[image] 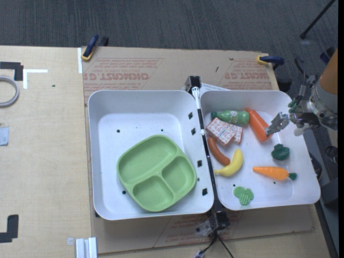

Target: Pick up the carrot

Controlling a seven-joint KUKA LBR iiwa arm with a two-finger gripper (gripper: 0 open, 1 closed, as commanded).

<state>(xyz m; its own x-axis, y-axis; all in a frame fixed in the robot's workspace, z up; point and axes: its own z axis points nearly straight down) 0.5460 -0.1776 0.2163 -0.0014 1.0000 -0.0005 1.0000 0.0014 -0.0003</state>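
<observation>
Carrot [273, 172] is lying flat on the floor of the right bin [301, 195], near-right part, tip pointing left, green top pointing right. Not lifted, nothing touching it. The hand [281, 123] is hovering over the right side of that bin, farther back than the carrot, close to an orange pepper-like piece [258, 124] lying at a slant; can't tell if it's touching that piece. Hand looks released, fingers parted with nothing between them, though it's small and a bit blurred. So judging by this: grasp not started, hand needs to be coming nearer and slightly left to be sitting over the carrot, then descending, closing, lifting. All of the task is left.

Clutter near the carrot: dark green broccoli-like lump [280, 152] just beyond it, light green flat piece [243, 195] near-left of it, banana [231, 164] and sausage [217, 150] further left, a red-and-white box [224, 131] and a green bottle [231, 116] at the far side.

Left bin [102, 160] is carrying a green divided plate [156, 172]. Both bins are sitting on a cardboard sheet [129, 71] clamped on a pale wood bench [40, 160], with black tape marks at the bench's left. Dark carpet floor [161, 15] is showing beyond the far edge.
</observation>
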